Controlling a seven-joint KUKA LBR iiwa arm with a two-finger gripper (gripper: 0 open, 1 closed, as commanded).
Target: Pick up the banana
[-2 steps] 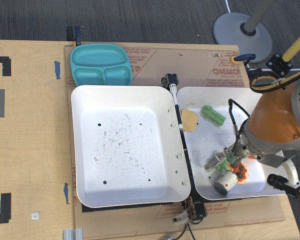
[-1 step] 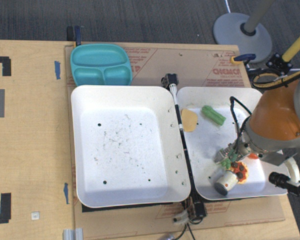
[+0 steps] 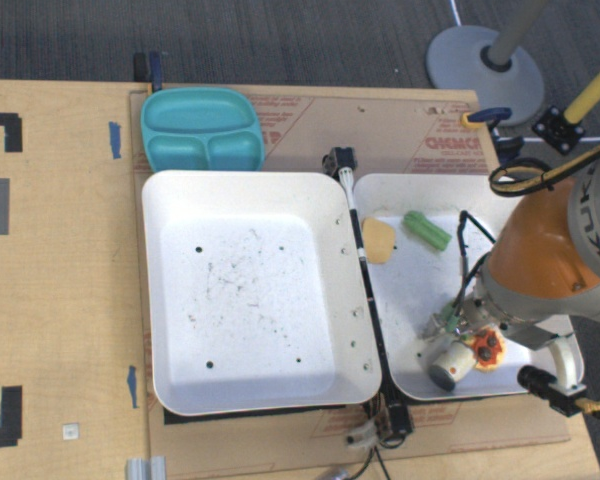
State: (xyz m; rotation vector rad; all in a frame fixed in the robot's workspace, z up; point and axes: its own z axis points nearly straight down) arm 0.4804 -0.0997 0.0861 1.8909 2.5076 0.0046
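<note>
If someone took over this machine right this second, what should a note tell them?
Tool: low in the right bin, among small items near its front edge; whether it grips anything can't be told.
Nearby: an orange and white piece and a grey cylinder.
Toward the back of that bin: a green piece, and a pale yellow piece by the divider.
A banana can't be identified with certainty. Nothing visibly lifted; the pick is still to do.

bins: two, white (image 3: 245,288) and (image 3: 405,268)
trays: one, teal (image 3: 202,128)
green pieces: one (image 3: 426,230)
tan pieces: one (image 3: 379,240)
arms: one (image 3: 545,253)
</note>
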